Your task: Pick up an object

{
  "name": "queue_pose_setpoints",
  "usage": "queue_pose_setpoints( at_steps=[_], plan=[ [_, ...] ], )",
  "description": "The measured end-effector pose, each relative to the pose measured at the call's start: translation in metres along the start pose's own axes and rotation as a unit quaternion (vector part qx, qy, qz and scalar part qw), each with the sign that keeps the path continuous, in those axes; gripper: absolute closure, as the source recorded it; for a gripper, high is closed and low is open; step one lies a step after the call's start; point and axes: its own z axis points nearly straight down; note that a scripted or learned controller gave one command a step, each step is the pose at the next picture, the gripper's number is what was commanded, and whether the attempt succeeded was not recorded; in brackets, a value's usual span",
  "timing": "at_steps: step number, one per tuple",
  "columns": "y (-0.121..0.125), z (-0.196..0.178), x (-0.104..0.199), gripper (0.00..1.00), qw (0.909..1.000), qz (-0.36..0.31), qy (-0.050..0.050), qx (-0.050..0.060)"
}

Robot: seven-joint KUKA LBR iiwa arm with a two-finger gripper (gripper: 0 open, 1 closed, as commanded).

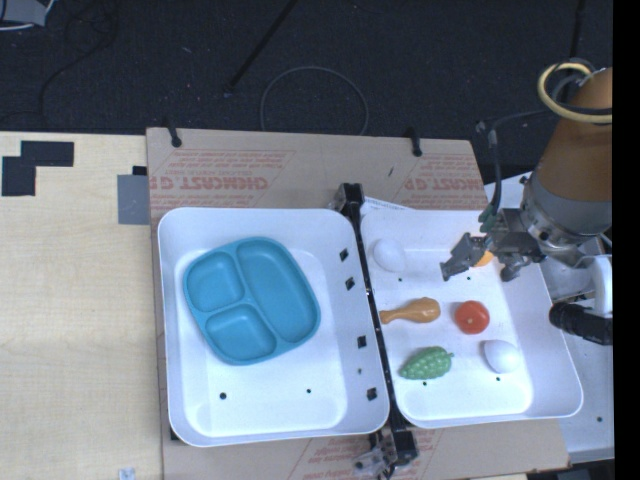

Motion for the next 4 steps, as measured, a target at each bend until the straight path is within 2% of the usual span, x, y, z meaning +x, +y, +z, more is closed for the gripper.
queue_pose_setpoints(
  at_steps=[1,4],
  plan=[
    [0.002,-0.005,0.000,0.00,1.0000,-0.001,-0.001,-0.005],
    [0.013,0.142,0.018,0.00,1.0000,0.000,0.000,-0.003]
  ],
)
